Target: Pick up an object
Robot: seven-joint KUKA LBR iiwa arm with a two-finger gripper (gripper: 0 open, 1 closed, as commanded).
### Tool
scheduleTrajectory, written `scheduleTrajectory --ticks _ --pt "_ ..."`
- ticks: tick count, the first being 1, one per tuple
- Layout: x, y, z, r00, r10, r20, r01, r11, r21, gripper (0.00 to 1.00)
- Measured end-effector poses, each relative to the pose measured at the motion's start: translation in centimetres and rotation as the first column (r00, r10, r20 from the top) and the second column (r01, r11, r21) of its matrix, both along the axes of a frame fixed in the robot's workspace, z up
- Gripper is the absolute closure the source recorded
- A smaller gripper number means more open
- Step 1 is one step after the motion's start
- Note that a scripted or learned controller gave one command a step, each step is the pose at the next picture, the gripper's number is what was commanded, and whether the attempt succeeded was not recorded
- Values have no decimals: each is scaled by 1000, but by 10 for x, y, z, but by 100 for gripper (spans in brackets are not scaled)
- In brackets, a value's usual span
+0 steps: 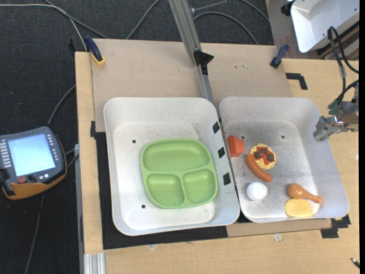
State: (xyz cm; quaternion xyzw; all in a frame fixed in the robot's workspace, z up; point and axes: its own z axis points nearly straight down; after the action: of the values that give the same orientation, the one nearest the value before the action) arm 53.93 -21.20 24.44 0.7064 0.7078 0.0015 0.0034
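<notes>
Six small toy foods sit in the right bin [325, 170], all toward its near half; left bin [114, 153] carries a green divided plate [179, 172] in its middle.

Along the right bin's left wall: an orange block [235, 145]. Just beside it, toward the bin's centre, a little pizza/tart [263, 155] w/ a hot dog [258, 167] touching its near-left edge. White ball [256, 191] sits closer to the near edge. Near-right corner: a drumstick [303, 194] lying against a yellow piece [300, 209].

Gripper [324, 128] hangs over the bin's right rim, toward the far side, well apart from every item. Can't tell how wide it is, too blurred and partly cropped; nothing visible in it.

Handling, as a guess: all look like hard, light plastic, prob. smooth and a bit slippery, not fragile.
- Ball: round, likely to roll or squirt out of two fingers.
- Hot dog: slim, best taken across its middle, but the tart crowds one side.
- Drumstick: narrow shank end gives a good pinch pt, though the yellow piece crowds it.
- Orange block: flat-sided, prob. easiest, but the wall is close, so approach w/ fingers parallel to that wall.
</notes>
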Motion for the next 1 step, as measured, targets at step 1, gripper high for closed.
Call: scheduleTrajectory --ticks 1 --pt "-2 53 -12 1000 2 -9 -2 1000 5 100"
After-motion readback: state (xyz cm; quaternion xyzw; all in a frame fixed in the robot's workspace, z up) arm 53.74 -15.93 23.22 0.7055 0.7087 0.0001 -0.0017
